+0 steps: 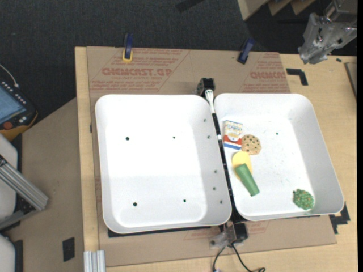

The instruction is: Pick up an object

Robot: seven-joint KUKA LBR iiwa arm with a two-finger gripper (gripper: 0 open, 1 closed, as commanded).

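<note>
The right bin [317, 146] holds several small items near its left wall. A white carton with red and blue print [232, 134] lies at the top of the group, and a round tan cookie [251, 144] touches its right side. Below them a green cylinder with a yellow end [246, 176] lies slanted. A bumpy green ball [303, 199] rests alone in the bin's near right corner. My gripper [319, 40] hangs high at the top right, beyond the bench's far edge and well away from all the items.
The left bin [108, 152] sits beside the right one on a brown cardboard sheet [85, 95]. Blue and yellow clamps [127, 49] pin the sheet's far edge. A cable [227, 254] trails off the front.
</note>
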